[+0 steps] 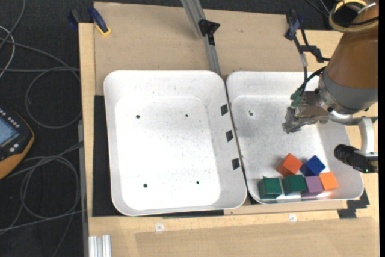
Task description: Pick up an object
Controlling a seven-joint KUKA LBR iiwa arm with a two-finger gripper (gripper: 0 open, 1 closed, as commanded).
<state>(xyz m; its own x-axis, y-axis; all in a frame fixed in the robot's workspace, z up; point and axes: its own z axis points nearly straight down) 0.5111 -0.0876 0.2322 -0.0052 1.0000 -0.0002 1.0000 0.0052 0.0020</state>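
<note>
Six blocks (299,177) run left-right along the bin's near edge; claw (293,123) state unclear.

I work in a robotics lab. My bench (180,39) is bare plywood, with clamps (99,21) at its back corners and a metal camera pole (192,3) rising behind two white bins (120,93). Loose cables (36,87) snake over dark carpet, and a handheld control pendant (11,138) lies there.
</note>
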